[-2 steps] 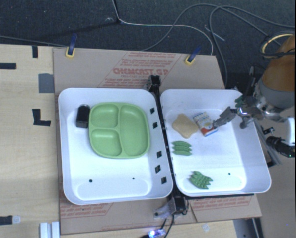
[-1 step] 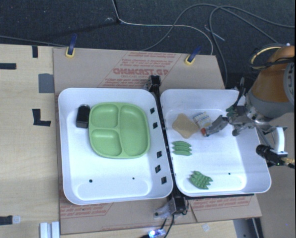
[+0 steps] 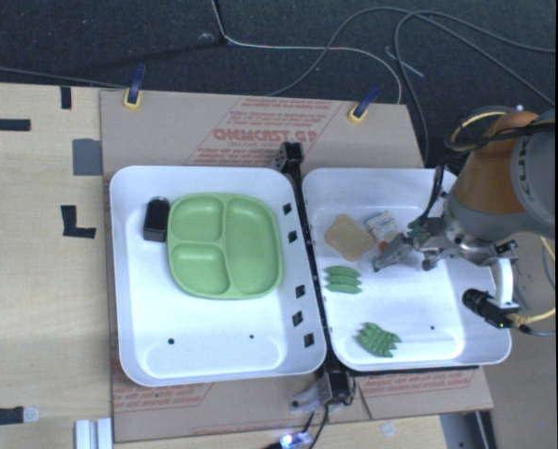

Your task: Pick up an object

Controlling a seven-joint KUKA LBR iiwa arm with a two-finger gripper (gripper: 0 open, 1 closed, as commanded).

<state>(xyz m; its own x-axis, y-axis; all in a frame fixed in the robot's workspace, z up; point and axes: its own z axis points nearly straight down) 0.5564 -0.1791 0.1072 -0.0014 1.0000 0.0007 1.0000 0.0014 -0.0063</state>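
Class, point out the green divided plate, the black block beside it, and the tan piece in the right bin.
green divided plate [image 3: 225, 246], camera view, centre ridge.
black block [image 3: 155, 219], camera view, top face.
tan piece [image 3: 347, 237], camera view, middle.

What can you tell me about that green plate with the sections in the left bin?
The green plate is a rounded-square dish, pale green, looking like matte plastic. Raised ridges split it into three compartments: two smaller ones on the left and one long one on the right. Nothing lies in them. It sits flat, right side up, in the upper middle of the left bin. A small black block lies close against its upper left edge.
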